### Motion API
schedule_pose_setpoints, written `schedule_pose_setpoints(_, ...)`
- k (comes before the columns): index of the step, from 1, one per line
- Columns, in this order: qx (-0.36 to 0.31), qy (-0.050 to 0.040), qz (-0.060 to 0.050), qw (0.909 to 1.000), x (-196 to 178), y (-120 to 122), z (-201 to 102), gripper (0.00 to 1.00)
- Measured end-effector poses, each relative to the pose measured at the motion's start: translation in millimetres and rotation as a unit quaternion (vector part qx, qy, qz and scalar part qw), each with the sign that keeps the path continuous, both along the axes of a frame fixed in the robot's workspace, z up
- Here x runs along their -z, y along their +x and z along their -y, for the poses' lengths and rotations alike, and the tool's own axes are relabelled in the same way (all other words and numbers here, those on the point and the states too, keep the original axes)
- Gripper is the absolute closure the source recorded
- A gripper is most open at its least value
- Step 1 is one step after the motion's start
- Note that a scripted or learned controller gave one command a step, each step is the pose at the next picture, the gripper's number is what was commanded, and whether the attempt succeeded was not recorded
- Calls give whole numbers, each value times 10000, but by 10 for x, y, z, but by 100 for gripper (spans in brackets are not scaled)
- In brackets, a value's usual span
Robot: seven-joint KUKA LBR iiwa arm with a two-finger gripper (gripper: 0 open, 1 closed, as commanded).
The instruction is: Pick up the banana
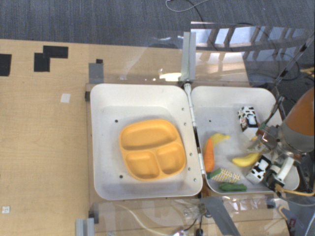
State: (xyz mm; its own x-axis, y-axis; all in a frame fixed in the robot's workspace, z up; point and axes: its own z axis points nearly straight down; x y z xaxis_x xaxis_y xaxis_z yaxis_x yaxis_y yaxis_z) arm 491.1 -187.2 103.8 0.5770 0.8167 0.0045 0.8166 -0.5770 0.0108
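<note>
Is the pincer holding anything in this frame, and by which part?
Cannot be told: the pincer sits low beside the curved yellow banana in the right white bin, but no grip on it is visible.

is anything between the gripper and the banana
Nothing visible stands between them. The gripper sits at the right side of the right bin, right beside the banana, which lies just below and left of it. A cow toy is above and another cow toy below, both off to the side.
</note>
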Motion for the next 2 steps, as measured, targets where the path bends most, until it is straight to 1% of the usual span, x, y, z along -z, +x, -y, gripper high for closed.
schedule_pose_setpoints(1,-131,-9,7,9999,82,301,-180,100)
schedule_pose_setpoints(2,-122,10,-46,9999,-754,434,-532,100)
